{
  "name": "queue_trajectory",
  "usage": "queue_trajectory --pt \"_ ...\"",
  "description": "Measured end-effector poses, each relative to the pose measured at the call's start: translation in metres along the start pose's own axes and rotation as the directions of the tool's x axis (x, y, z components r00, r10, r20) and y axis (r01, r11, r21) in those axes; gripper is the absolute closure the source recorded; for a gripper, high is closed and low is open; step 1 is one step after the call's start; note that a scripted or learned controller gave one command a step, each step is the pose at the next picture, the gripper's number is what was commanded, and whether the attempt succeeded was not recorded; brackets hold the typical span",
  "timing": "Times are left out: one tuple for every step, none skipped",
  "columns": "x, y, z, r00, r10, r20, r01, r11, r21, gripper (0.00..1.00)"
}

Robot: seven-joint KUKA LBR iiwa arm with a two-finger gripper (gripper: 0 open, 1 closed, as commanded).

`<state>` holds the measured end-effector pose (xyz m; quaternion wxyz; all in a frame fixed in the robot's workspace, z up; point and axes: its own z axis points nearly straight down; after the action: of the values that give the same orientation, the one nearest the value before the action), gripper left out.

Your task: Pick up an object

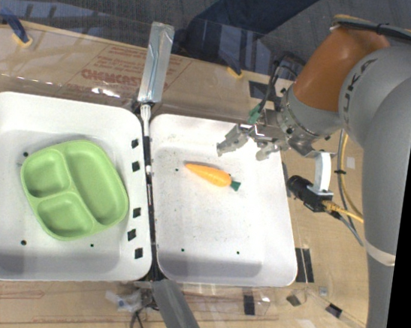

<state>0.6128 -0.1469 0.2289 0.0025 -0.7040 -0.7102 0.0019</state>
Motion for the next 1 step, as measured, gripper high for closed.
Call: queue_trajectory --pt "-0.0075 0.0093 0.1375 0.985 -0.170 0.002 0.170 0.985 -0.004 0.00"
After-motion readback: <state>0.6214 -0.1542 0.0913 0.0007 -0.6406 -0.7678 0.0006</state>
